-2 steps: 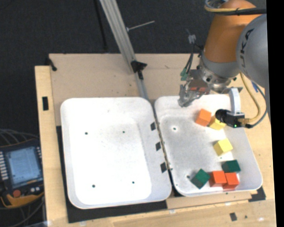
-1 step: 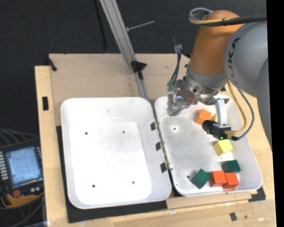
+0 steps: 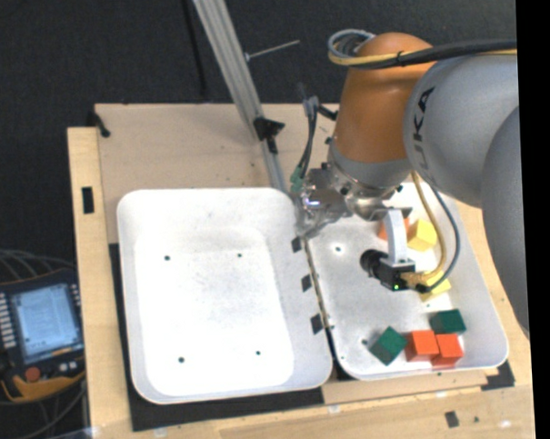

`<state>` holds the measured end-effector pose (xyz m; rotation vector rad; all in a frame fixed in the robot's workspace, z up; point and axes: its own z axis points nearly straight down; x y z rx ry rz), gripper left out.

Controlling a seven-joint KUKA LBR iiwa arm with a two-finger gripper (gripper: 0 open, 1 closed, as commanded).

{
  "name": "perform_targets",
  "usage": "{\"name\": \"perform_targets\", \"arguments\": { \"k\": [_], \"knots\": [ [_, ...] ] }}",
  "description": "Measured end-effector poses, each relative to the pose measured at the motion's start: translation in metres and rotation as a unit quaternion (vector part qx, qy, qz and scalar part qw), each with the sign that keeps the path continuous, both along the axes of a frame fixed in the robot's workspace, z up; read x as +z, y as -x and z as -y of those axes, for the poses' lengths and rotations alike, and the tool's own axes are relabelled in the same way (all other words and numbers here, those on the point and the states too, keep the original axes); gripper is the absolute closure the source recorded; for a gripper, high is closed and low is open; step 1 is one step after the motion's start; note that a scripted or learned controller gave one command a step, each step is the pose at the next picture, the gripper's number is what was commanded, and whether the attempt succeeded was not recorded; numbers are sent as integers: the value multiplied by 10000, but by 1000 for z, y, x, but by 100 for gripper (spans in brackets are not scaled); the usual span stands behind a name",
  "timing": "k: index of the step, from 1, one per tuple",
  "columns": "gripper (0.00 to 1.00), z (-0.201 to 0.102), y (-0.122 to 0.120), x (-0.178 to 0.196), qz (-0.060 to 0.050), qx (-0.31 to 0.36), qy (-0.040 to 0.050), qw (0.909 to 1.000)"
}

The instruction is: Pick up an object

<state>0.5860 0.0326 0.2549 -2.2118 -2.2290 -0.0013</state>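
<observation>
Blocks lay nearest, along the front rim of the right-hand bin (image 3: 481, 355), and any of them would have served for the pick. A green block (image 3: 385, 344) sat turned corner-on, matte and sharp-edged. Just beside it an orange block (image 3: 422, 344) touched a second orange block (image 3: 449, 347). A darker green block (image 3: 449, 321) stood just behind those two.

Further in, my own wrist (image 3: 373, 164) hung over the middle of that bin, its orange band smooth and rounded, and it covered much of what was beneath it. My fingers were somewhere under it, and I could not tell how wide they stood or whether they had hold of anything. A yellow piece (image 3: 423, 237) showed past the wrist with its outline partly cut off. Of an orange scrap (image 3: 383, 227) only a sliver was visible, too little to judge its shape.

The left-hand bin (image 3: 140, 265) was shallow white plastic with rounded corners and a faint grey speckle on its floor. Both bins rested on the pale wooden bench (image 3: 163, 146). Beyond, a ribbed metal rail (image 3: 232, 70) slanted away, cut off at the top. A handset (image 3: 38, 324) with a lit screen lay off the bench at the far left, its text too small to read.
</observation>
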Motion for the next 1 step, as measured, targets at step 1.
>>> {"name": "perform_targets", "arguments": {
  "k": [1],
  "knots": [
    [100,-53,14,4,-4,2,-5,10000]
  ]
}}
